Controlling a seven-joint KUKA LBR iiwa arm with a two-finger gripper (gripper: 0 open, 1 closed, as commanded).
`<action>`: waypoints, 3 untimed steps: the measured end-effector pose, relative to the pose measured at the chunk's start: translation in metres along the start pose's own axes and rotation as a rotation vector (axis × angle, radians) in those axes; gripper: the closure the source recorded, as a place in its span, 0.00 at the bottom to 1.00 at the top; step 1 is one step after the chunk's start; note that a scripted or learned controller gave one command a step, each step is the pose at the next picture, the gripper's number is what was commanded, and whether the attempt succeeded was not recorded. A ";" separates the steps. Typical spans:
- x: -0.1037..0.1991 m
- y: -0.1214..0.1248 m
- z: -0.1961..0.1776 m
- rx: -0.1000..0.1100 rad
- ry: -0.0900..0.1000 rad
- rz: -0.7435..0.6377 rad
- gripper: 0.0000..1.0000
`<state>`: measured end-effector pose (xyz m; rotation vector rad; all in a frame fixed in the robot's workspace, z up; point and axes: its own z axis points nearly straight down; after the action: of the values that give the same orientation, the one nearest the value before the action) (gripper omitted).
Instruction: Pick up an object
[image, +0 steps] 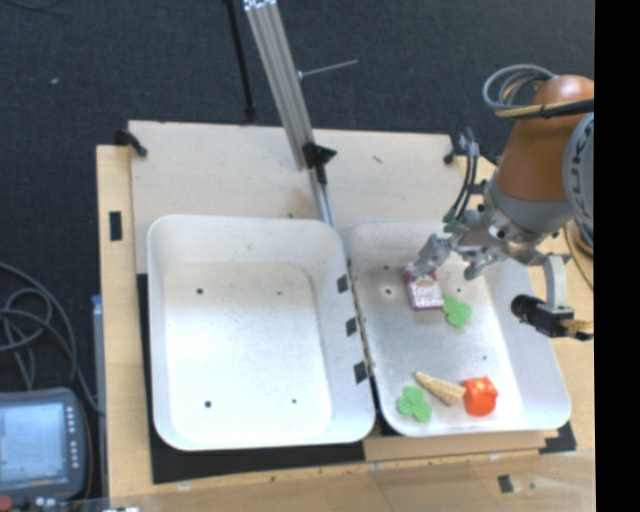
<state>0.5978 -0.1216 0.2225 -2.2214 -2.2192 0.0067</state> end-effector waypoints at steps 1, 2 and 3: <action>-0.007 0.001 0.062 0.001 0.000 0.001 0.00; -0.002 0.003 0.117 -0.009 -0.004 0.004 0.00; -0.003 0.005 0.102 -0.015 -0.001 0.011 1.00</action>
<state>0.6026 -0.1245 0.1205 -2.2417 -2.2153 -0.0087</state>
